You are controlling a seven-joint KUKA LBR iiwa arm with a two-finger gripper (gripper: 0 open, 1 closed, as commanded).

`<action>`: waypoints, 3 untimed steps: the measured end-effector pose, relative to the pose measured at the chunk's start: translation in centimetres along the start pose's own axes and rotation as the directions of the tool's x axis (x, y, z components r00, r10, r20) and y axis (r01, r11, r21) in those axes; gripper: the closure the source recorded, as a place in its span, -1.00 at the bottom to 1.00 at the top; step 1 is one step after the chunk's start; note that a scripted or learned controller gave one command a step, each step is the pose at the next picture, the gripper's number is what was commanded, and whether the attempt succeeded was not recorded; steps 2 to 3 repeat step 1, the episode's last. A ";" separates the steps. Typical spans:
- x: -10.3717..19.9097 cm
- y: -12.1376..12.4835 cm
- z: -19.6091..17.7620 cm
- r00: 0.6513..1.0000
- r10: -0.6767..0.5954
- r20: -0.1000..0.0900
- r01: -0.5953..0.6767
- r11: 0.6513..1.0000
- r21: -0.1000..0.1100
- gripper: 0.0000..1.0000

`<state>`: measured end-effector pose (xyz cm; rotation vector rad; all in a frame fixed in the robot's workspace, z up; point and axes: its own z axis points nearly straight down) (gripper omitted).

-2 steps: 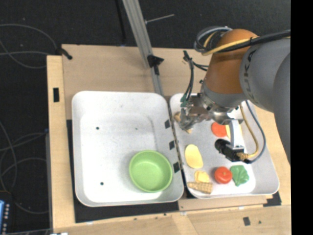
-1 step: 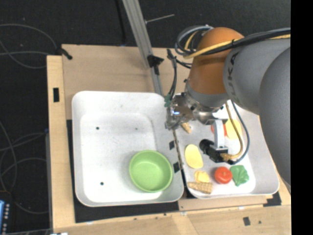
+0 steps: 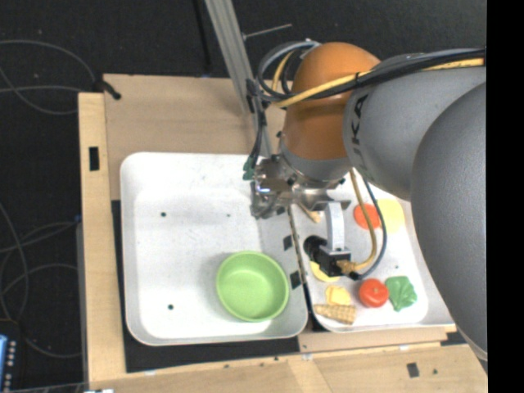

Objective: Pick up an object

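You have the most open room in the left shallow white bin [image 3: 180,219]. Its floor is bare across the far half and down the left side. The only thing in it is a lime-green round plastic bowl [image 3: 252,286], which sits towards the near right corner. The bowl stands upright with its mouth up, and being round it has no long axis. Its near rim lies close to the bin's near wall and its right rim close to the right wall, so the free approach is from its left and from beyond it.

The gripper [image 3: 264,191] hangs over the left bin's right edge, just at the ridge where the two bins meet, beyond the bowl and well apart from it. You cannot tell from this view whether it is open or closed.

The right shallow white bin [image 3: 401,256] is tighter, and the grey arm [image 3: 426,121] covers its right side. Along its near wall a red round tomato-shaped toy [image 3: 373,292] lies just beside a green lumpy toy [image 3: 400,292], whose long axis you cannot judge. A tan waffle-patterned piece [image 3: 340,313] lies in the near left corner, its longer side running roughly along the near wall. Farther back, an orange-red round toy [image 3: 365,216] lies beside a pale yellow toy [image 3: 394,214]
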<state>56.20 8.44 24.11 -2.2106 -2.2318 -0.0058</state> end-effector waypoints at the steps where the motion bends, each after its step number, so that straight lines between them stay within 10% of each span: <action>1: -0.3 0.0 0.1 1.000 0.006 0.001 -0.006 1.000 0.002 -1.00; 3: -0.3 0.0 0.1 1.000 0.006 0.001 -0.006 1.000 0.002 -1.00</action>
